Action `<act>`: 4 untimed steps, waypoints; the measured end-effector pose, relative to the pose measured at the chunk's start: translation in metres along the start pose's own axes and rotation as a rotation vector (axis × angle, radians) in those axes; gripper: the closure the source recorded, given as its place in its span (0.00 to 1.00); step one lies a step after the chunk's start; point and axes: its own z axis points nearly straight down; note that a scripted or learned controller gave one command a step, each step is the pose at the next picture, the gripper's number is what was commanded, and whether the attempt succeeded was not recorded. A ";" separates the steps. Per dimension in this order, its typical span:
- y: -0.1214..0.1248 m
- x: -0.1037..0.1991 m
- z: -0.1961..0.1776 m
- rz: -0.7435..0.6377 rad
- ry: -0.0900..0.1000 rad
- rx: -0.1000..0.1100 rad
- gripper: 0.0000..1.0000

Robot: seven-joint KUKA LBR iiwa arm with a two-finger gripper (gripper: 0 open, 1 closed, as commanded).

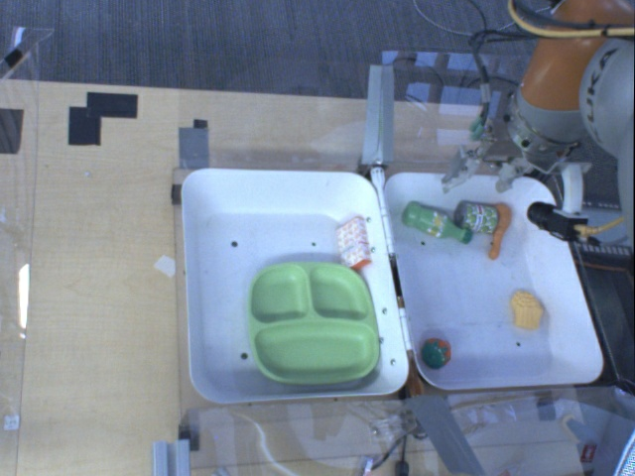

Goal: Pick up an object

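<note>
My gripper (pixel 480 175) hovers over the far edge of the right bin (pixel 585 365), open, with nothing between its fingers. Just in front of it lie a green bottle (pixel 435 221) on its side, a dark can with a green label (pixel 477 216) and an orange carrot-shaped piece (pixel 500 232). Nearer the front of that bin sit a yellow corn-like block (pixel 527 310) and a small green and red ball (pixel 436 352). In the left bin (pixel 213 266) lie a green divided plate (pixel 313 322) and a red and white packet (pixel 352 241).
A grey upright post (pixel 378 117) stands behind the seam between the bins. Cables (pixel 466 18) loop behind the arm at the upper right. A black fitting with a yellow cable (pixel 556 221) hangs over the right bin's right side. Bare bench lies to the left.
</note>
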 end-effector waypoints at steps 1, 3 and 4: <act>-0.021 -0.030 0.080 0.010 -0.005 -0.027 0.00; -0.027 -0.079 0.107 0.118 -0.002 -0.019 0.00; -0.029 -0.078 0.102 0.115 -0.002 -0.010 1.00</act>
